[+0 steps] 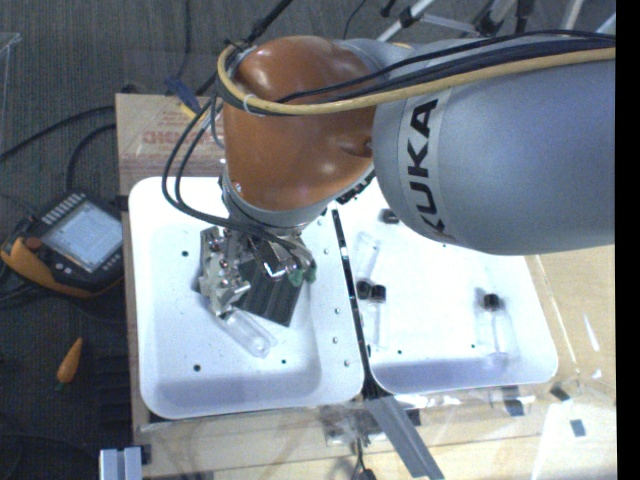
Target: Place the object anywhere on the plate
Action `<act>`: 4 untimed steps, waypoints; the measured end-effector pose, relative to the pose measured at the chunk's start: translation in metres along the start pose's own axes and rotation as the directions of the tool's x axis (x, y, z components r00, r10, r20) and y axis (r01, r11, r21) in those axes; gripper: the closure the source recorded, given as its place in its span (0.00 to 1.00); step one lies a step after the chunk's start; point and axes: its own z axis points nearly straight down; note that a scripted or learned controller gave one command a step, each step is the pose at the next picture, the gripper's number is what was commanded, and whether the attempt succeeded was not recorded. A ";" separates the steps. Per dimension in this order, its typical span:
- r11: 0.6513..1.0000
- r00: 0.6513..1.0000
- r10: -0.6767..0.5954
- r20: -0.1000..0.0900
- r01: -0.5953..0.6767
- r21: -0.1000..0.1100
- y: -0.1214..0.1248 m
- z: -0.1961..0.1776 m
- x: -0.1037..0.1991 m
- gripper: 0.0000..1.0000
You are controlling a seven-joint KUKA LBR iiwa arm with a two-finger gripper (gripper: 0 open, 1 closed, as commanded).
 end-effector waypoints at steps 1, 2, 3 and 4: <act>0.991 0.991 -0.136 0.002 0.136 0.001 -0.018 0.000 -0.045 1.00; 0.929 0.929 -0.370 0.003 0.370 0.000 -0.040 0.020 -0.099 1.00; 0.882 0.882 -0.472 0.004 0.472 0.001 -0.015 -0.100 -0.023 1.00; 0.608 0.608 -0.794 0.002 0.794 -0.001 -0.023 -0.070 -0.032 1.00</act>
